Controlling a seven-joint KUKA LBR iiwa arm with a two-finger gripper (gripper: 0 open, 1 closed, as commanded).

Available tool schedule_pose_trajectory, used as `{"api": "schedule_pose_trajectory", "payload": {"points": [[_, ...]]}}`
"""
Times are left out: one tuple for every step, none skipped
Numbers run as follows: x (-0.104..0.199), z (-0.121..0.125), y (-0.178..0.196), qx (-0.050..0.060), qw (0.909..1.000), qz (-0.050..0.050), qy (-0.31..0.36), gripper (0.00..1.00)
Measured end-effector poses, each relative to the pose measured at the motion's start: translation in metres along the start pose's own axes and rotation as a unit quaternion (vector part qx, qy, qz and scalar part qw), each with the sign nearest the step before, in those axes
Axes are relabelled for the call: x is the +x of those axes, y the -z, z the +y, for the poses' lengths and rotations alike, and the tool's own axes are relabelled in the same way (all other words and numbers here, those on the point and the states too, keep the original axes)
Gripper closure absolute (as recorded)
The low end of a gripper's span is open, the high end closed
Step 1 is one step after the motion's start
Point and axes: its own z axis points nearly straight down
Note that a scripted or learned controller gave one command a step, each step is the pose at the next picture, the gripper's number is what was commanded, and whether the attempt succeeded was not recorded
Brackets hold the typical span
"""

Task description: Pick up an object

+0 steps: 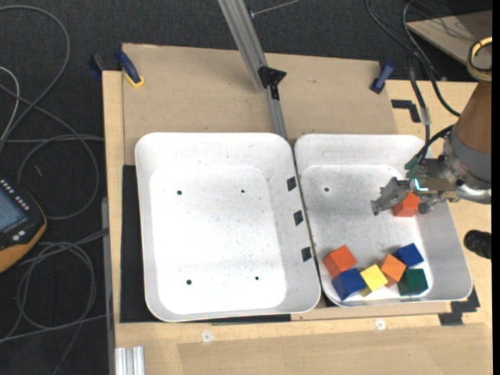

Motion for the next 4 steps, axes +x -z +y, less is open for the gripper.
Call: {"api": "schedule_pose_trajectory", "payload": {"points": [[0.000, 0.001, 0.001, -0.002, 1.0000, 0.000, 0.000, 0.00], [0.000, 0.006, -0.060, 0.002, 1.0000, 0.000, 0.000, 0.00], [0.003, 0.005, -0.103, 0.001, 1.0000, 0.000, 0.000, 0.00], [0.009, 0.005, -0.146, 0.001, 1.0000, 0.000, 0.000, 0.00]]}}
